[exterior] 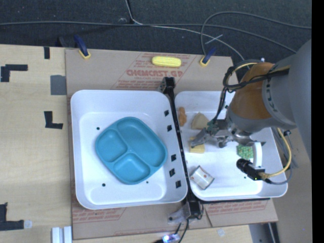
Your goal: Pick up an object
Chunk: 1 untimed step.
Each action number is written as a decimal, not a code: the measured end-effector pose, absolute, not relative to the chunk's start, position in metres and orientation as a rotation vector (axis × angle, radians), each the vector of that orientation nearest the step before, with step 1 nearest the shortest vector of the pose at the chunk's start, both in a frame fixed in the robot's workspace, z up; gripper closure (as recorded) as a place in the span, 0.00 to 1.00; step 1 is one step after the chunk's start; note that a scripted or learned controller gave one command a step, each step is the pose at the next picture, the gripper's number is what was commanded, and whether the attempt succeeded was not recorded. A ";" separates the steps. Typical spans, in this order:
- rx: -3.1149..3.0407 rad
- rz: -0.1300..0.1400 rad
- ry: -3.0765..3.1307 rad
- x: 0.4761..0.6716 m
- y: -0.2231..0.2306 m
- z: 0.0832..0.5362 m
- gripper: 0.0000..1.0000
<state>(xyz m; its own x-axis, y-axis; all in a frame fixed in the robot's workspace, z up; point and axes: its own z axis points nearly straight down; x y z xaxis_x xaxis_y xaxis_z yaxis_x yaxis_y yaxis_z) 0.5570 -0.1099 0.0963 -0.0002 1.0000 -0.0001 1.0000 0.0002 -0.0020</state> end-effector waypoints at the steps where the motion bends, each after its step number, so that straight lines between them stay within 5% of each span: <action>1: -2.218 -0.003 -2.224 0.558 -0.109 0.109 1.00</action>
<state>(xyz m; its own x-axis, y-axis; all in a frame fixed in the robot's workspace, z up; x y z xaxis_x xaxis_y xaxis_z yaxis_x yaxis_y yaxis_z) 0.5584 -0.1088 0.1095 -0.0026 1.0000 0.0015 1.0000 0.0026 0.0012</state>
